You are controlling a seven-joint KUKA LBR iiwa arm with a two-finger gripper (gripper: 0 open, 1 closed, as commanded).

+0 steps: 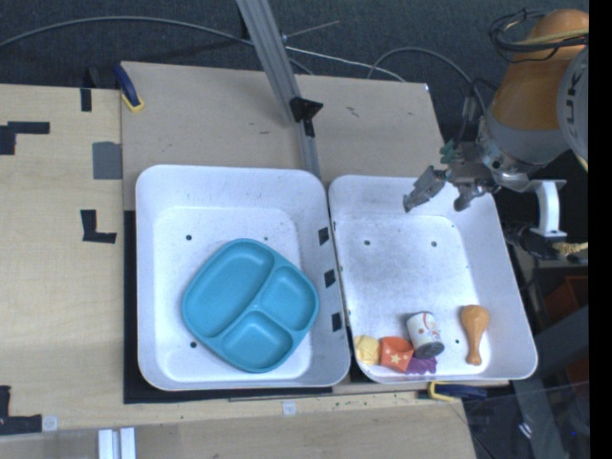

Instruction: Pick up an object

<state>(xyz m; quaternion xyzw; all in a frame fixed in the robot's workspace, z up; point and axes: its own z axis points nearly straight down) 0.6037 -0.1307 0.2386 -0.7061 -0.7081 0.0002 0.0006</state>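
My gripper (442, 197) hangs open over the far edge of the right bin (402, 256), nothing between its fingers. Along that bin's near edge lie several small objects: a yellow piece (367, 350), an orange-red block (396, 353) with a purple bit beside it, a small white can (424, 332) on its side, and an orange drumstick-shaped toy (472, 330). All of them lie well below the gripper in the view, apart from it.
The left bin (163, 199) holds a blue divided plate (251, 304). A grey metal pole (273, 51) slants in from the top to the gap between the bins. The arm's orange and grey body (535, 84) sits at the upper right.
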